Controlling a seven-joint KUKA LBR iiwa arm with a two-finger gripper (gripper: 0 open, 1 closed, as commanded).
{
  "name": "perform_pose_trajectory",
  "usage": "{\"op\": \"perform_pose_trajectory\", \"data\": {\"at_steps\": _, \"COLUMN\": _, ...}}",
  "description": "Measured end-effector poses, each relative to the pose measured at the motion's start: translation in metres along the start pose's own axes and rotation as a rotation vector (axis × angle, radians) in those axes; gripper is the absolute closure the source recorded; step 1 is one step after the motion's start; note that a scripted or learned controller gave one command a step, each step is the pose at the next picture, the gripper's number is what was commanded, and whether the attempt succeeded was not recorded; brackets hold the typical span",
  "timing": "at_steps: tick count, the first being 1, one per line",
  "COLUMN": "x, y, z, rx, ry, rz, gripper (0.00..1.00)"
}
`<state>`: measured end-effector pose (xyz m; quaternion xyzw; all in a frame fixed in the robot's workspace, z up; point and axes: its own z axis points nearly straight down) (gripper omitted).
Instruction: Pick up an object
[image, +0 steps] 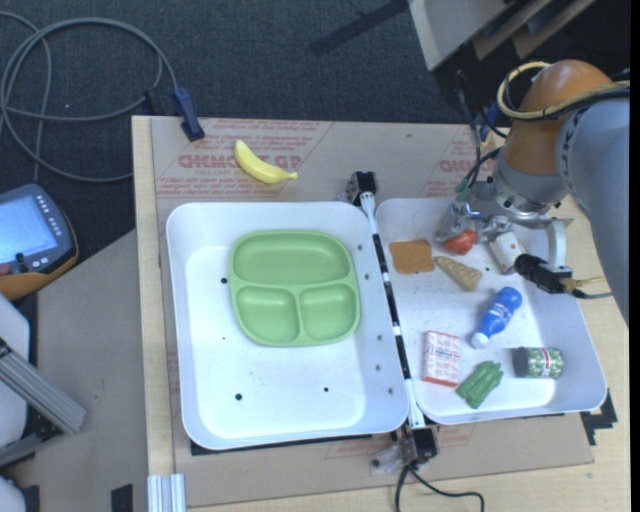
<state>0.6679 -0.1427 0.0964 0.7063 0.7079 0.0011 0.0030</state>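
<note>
My gripper (482, 228) is low over the far end of the right bin (570, 330), under the orange-banded wrist. A small red object (459, 241) lies right at its left side, touching or nearly touching it; I cannot tell whether it is held. Close by lie a brown flat piece (411, 256) and a tan wedge (460, 272). Further forward in the same bin are a blue bottle (497, 314), a red-and-white box (441, 357), a green item (480, 383) and a green-labelled can (537, 361).
The left bin (200, 330) holds a green divided plate (295, 285). A yellow banana (262, 163) lies on the bench behind that bin, with a blue clip (187, 113) at the bench's far left corner. A black cable fitting (553, 275) sits right of the gripper.
</note>
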Motion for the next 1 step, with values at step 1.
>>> {"op": "perform_pose_trajectory", "data": {"at_steps": 1, "x": 0.0624, "y": -0.0224, "z": -0.0897, "rx": 0.003, "ry": 0.003, "rz": 0.001, "gripper": 1.0}}
